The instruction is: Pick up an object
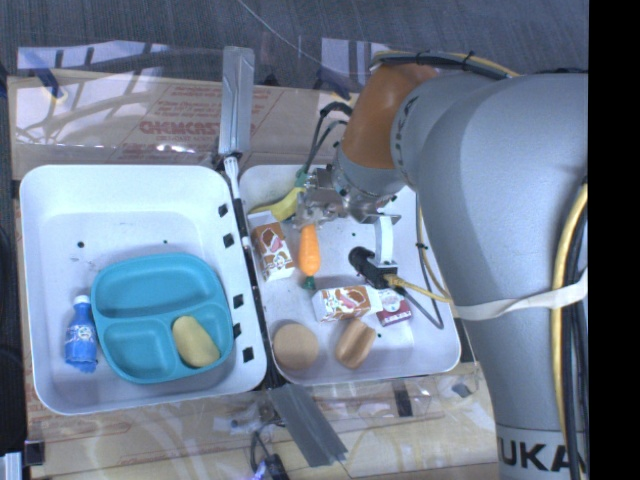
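The gripper (322, 200) hangs low over the right bin (430, 353), just above the upper end of the carrot (310, 251). Whether it is open or closed cannot be determined; the wrist hides that detail. The carrot lies lengthwise beside a snack packet (270, 251), with a banana (287, 204) near its top. It is probably a light, rigid toy with a smooth, slippery skin. Grasp it across the thick middle, square to its long axis.
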`<act>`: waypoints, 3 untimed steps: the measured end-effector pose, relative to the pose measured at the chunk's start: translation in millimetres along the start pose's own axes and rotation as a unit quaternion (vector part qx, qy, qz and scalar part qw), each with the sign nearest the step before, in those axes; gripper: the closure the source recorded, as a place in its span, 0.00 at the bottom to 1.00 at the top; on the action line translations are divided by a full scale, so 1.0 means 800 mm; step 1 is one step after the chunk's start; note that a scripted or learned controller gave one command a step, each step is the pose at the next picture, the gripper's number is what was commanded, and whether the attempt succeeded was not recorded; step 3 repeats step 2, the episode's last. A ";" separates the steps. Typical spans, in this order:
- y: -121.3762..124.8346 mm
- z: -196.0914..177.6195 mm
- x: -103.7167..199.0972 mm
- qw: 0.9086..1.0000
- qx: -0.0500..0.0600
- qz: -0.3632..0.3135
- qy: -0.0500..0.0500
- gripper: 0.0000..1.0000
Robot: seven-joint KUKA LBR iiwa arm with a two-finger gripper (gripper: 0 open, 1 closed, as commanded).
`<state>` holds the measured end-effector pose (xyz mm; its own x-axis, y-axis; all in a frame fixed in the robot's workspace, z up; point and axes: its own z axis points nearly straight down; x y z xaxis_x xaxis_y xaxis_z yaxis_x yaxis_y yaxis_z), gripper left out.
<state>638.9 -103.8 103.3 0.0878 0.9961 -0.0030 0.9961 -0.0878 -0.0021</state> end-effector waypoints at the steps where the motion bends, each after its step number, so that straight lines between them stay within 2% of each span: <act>1: -0.094 -0.114 0.064 0.995 -0.002 -0.103 0.002 1.00; 2: -0.099 -0.211 0.097 1.000 -0.002 -0.019 0.001 1.00; 3: -0.099 -0.211 0.097 1.000 -0.002 -0.019 0.001 1.00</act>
